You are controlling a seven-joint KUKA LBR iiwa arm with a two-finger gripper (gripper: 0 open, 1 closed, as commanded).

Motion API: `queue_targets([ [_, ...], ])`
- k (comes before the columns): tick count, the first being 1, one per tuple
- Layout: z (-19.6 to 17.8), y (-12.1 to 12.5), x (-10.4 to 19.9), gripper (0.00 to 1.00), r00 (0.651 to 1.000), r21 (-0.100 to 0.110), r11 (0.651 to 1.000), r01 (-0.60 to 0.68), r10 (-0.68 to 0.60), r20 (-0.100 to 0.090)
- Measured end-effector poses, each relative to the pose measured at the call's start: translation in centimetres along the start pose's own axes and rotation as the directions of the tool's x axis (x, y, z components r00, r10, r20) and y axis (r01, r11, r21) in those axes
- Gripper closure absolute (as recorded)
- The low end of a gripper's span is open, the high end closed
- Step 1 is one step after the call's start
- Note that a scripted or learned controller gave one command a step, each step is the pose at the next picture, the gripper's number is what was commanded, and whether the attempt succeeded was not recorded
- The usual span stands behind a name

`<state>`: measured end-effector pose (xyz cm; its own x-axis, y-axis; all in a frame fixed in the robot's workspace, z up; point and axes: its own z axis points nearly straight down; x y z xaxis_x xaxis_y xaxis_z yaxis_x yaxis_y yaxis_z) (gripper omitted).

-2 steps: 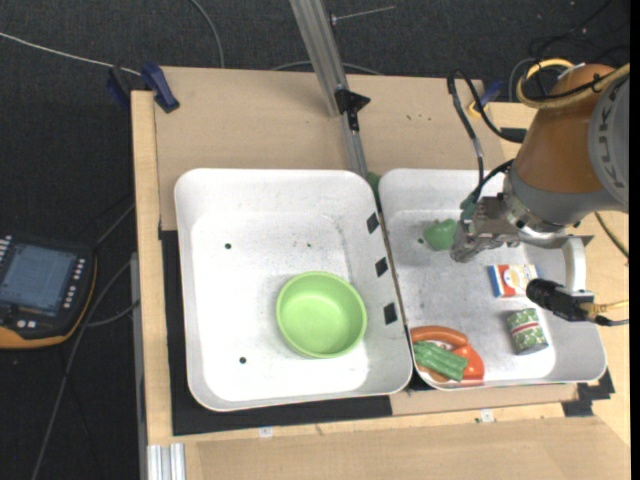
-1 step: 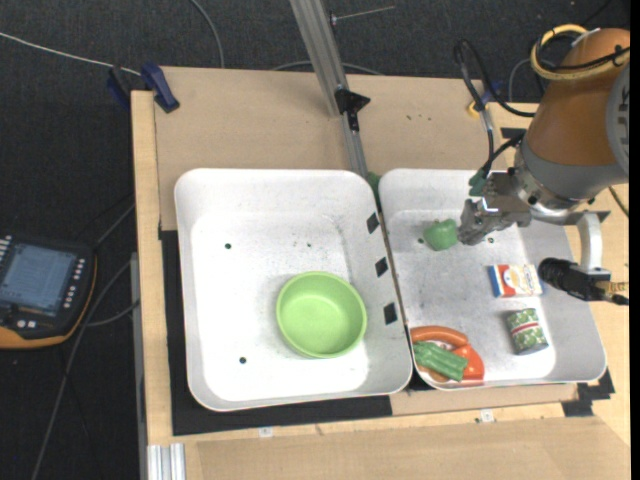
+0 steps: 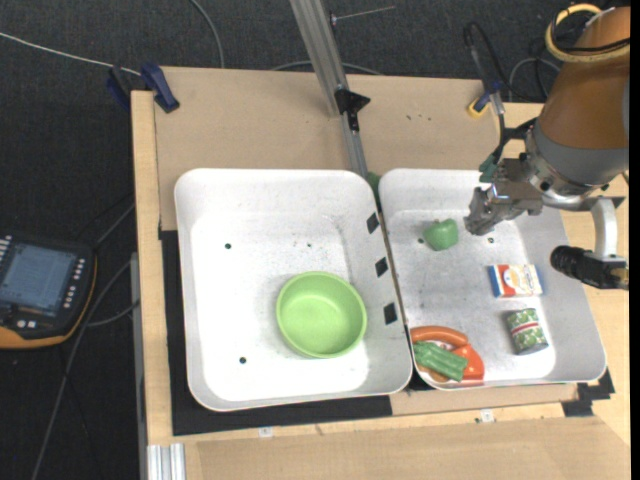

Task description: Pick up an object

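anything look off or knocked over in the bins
Nothing looks spilled or broken. The one oddity is the orange plate of toy vegetables, which sits jammed into the right bin's front-left corner, riding up on the rim. The green bowl stands upright in the left bin. The tool hangs beside the small green object.

Small green round object (image 3: 440,234) — lying in the right bin's (image 3: 570,298) upper part.

Bowl (image 3: 320,314) in left bin (image 3: 200,208)
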<state>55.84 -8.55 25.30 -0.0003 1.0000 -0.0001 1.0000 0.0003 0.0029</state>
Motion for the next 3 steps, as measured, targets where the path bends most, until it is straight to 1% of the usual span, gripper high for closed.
queue_targets([
  [2, 2.4, 2.5, 10.4, 1.0, 1.0, 0.004, 1.0, 0.004, -0.004, -0.001],
  [3, 3.1, 4.1, 14.9, 1.0, 1.0, 0.003, 1.0, 0.003, -0.003, -0.001],
])
